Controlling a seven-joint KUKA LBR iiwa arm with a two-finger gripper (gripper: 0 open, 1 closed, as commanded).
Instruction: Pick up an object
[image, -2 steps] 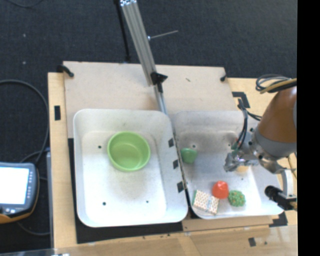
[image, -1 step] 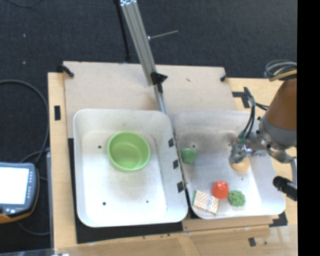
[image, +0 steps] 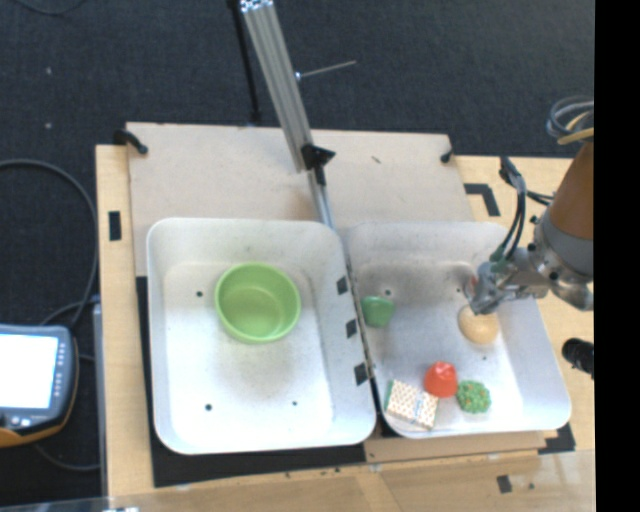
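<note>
My gripper (image: 486, 297) reaches in from the right over the right bin (image: 545, 345). Its tip sits right at the top edge of a pale yellow rounded object (image: 481, 328), which lies on the bin floor; I cannot tell whether they touch. Also in this bin are a small green cup (image: 378, 311) near the left wall, a red object (image: 440, 380), a green bumpy object (image: 474, 397) and a patterned white box (image: 412, 404) along the front edge.
The left bin (image: 180, 400) holds a light green bowl (image: 258, 301). A metal pole (image: 290, 100) slants down from the top to the divide between the bins. A screen device (image: 30, 380) lies off the bench at far left.
</note>
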